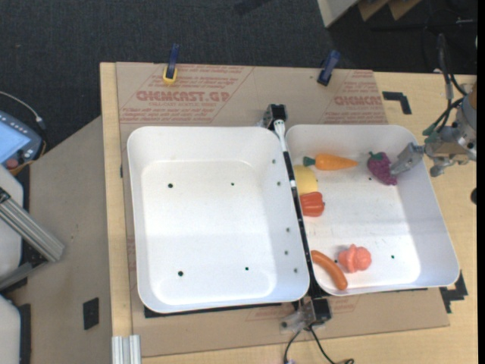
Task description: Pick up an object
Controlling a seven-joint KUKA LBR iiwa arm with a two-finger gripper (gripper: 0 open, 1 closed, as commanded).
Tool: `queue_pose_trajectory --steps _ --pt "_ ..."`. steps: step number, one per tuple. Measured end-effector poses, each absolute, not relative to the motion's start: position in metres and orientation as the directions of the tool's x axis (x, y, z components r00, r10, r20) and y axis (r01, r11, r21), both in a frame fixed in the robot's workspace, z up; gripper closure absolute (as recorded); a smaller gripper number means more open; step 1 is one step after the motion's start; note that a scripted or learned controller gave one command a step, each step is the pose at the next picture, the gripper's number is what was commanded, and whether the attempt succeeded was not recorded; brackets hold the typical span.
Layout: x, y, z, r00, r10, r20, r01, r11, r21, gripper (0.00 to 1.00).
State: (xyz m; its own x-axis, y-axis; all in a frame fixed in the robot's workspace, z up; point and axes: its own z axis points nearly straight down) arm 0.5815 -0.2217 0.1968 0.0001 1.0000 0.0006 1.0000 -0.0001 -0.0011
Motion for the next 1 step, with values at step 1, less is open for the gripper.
queue_pose_trajectory --steps 1 --pt "0.6242 -0.2242 0.3623 -0.003 1.000 -0.009 1.000 0.003 0.021 0.00"
